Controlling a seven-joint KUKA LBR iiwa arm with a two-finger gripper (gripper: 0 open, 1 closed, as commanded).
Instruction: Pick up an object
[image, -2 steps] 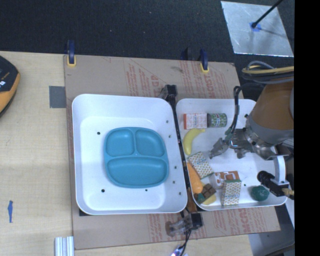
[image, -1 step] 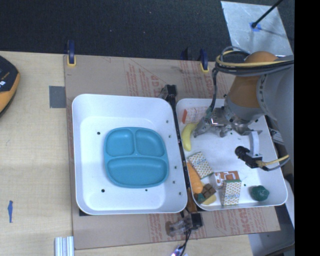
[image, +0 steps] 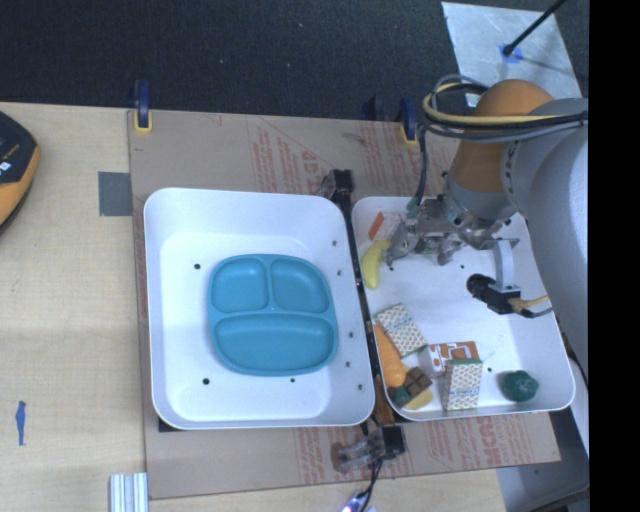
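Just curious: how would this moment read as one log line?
arm: over right bin | gripper: near banana | plate: left bin

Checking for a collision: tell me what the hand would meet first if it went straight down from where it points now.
Probably the yellow banana, lying just below-left of the hand near the right bin's left wall; depth is unclear, so it might meet bare bin floor instead.

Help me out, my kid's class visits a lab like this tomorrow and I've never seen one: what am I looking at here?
One camera looks down at a slant on a bench. From the right reaches a grey robot arm with an orange band; its claw hangs over the right white bin. That bin holds small items: a yellow banana, an orange carrot, patterned packets and a dark green lump. The left white bin holds a blue divided plate. I see nothing held in the claw.
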